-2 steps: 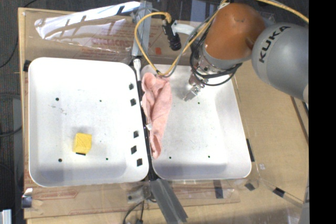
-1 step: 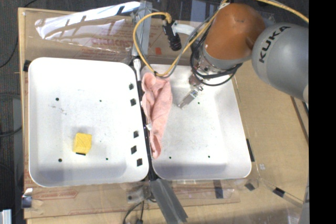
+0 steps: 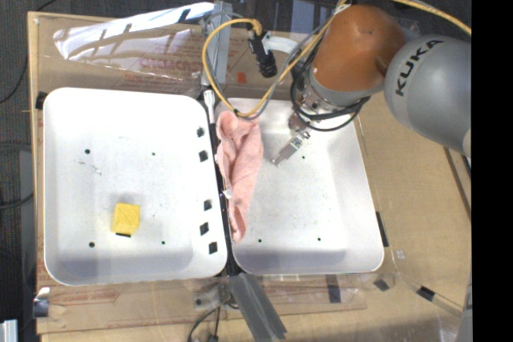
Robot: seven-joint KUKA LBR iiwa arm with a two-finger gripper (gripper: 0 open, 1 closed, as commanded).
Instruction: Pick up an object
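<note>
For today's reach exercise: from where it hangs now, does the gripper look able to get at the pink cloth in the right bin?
Probably yes. The gripper hangs over the right bin, beside the pink cloth draped along the bin's left wall, with bare floor between them.

Left bin [image 3: 64,252]: block [image 3: 127,219] in its near part.
Right bin [image 3: 353,244]: cloth [image 3: 239,164] along its left wall; gripper [image 3: 284,152] just right of cloth.

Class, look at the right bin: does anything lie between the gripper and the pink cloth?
Nothing visible does. The gripper hangs over the bare floor of the right bin, and the pink cloth lies just beside it along the bin's left wall.
</note>
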